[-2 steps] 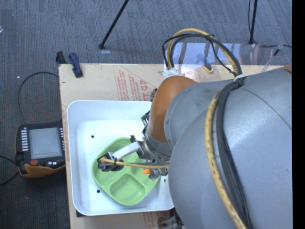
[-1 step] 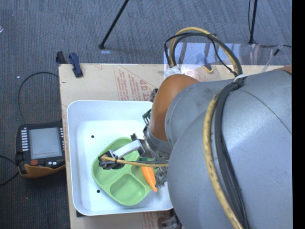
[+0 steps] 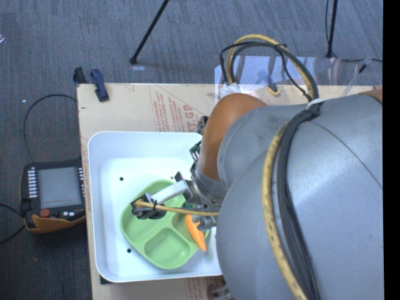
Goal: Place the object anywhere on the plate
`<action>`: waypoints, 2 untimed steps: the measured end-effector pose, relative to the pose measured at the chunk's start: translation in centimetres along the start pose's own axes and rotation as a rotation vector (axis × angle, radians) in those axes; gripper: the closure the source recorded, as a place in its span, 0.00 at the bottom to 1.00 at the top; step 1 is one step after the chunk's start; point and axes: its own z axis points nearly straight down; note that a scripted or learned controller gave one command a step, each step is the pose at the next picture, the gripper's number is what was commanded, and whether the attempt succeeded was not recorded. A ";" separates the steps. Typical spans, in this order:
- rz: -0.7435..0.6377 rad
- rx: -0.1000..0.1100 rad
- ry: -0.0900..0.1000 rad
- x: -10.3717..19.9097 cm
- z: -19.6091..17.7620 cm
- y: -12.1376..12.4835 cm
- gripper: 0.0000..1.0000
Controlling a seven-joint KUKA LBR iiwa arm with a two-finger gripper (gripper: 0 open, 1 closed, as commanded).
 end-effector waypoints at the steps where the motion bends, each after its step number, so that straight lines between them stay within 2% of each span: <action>1: 0.032 -0.004 0.018 0.1 -9.7 -2.9 1.00; 2: -0.081 -0.007 0.004 -1.4 -1.4 0.9 1.00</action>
